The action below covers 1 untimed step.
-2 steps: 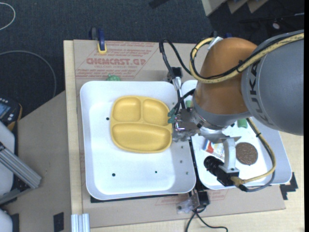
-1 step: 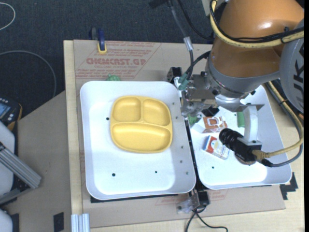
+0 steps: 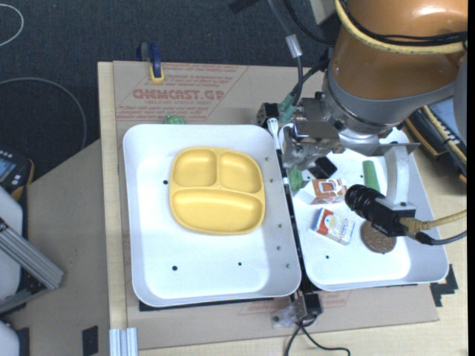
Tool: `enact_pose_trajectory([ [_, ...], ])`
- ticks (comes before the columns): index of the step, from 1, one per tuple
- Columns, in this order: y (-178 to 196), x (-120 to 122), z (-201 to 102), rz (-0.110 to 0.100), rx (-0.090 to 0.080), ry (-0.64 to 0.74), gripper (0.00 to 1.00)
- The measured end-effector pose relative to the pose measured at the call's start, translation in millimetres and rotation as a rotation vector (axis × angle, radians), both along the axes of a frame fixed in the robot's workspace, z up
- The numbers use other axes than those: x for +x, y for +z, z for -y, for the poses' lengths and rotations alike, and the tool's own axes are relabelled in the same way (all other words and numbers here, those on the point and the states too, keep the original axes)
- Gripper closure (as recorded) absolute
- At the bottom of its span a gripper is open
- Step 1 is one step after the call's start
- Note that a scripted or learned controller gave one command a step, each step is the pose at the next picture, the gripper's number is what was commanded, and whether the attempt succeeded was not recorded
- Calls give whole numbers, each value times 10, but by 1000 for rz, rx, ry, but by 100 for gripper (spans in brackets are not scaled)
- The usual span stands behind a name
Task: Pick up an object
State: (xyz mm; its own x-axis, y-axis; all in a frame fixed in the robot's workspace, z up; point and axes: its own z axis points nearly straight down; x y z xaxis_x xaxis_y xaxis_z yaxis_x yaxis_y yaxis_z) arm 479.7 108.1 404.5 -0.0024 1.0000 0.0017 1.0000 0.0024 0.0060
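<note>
The grey and orange arm (image 3: 401, 43) reaches in from the far right, and its hand (image 3: 297, 148) hangs over the far left corner of the right bin (image 3: 356, 273), close to the wall shared with the left bin (image 3: 141, 199); the hand's tip is lost among dark metal parts and cables, so I cannot tell whether it is spread or pressed together, and nothing can be seen pinched in it.

The loose things to pick from lie in the right bin; an orange-and-white carton (image 3: 327, 190) sits just right of the hand and a little nearer; a red-and-white carton (image 3: 332, 225) lies nearer again, close beside the first; a brown disc (image 3: 380, 241) rests to the right of that carton; a green bar (image 3: 370, 175) lies farther back, well right of the hand.

The left bin holds a yellow plate (image 3: 217, 190) with three compartments, lying flat in its far half.

Both bins rest on a brown board with red print on the counter (image 3: 185, 87); a blue and yellow clamp (image 3: 154, 61) grips the board's far edge, on the left.
</note>
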Motion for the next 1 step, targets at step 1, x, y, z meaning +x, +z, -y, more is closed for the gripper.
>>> enact_pose_trajectory([
  [1, -14, -3, 112, -6, -2, -4, 100],
])
